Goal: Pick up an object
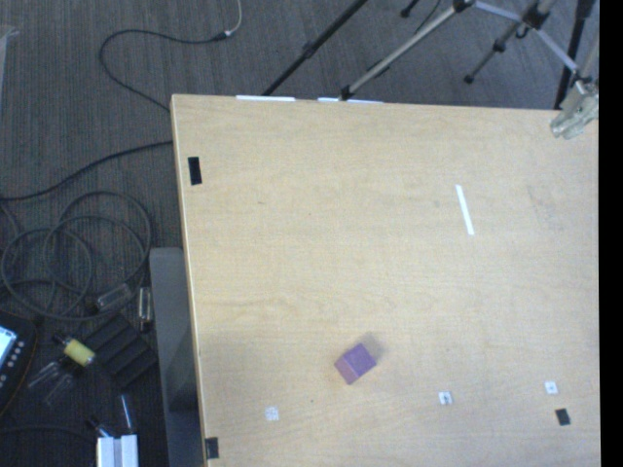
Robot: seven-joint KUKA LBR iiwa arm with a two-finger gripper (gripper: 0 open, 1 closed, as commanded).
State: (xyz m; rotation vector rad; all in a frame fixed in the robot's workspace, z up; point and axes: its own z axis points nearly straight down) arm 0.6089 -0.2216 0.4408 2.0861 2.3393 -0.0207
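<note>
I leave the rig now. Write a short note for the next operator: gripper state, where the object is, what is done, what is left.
Gripper: something pale and metallic shows at the right edge near the far corner; it may be the gripper, and open or shut cannot be told.
Object: one purple block lies on the wooden bench top, towards the near edge, far from that corner and untouched.
Other marks: a white strip lies further right.
Done: nothing picked yet.
Left: reach the block, grasp, lift.

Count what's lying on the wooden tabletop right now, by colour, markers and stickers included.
Purple block: 1
White strip: 1
Black marks: 3
Small white tags: 3
Total: 8, all on the tabletop.
</note>
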